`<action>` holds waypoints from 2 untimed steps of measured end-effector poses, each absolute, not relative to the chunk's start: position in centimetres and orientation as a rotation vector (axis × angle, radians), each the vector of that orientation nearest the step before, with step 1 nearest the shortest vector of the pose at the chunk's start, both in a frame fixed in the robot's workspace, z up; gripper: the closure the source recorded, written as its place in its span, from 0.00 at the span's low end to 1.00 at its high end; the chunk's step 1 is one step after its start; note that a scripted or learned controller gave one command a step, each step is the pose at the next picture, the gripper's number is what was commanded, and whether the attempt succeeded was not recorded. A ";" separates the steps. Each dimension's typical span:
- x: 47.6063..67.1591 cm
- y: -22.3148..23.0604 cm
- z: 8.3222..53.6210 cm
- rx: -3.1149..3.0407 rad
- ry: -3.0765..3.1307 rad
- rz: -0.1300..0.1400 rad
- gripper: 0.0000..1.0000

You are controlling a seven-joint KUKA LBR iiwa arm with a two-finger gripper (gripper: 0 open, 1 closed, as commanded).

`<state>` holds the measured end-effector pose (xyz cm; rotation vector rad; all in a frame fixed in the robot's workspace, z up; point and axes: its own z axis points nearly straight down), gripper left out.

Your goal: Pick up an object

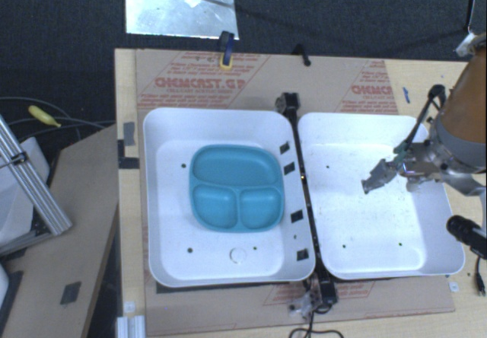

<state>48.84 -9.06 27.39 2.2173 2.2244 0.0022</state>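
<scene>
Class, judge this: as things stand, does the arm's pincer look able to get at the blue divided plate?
Probably yes: the blue divided plate lies uncovered in the left bin, nothing on it; the pincer hovers over the right bin.

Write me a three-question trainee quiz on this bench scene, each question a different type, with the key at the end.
1. Multiple choice: the blue divided plate lies in
A. the left bin
B. the right bin
C. on the cardboard outside both bins

2. True or false: the gripper is over the same bin as the plate.

3. Fill in the missing word: the plate has ___ compartments.

Key
1. A. The plate rests in the left bin.
2. False. The gripper is over the right bin, apart from the plate.
3. Three: one wide compartment at the far side and two smaller ones nearer the camera.
</scene>
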 end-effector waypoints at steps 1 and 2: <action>49.1 -2.6 22.1 2.214 2.232 0.001 0.00; 53.7 1.8 18.3 2.211 2.230 0.004 0.00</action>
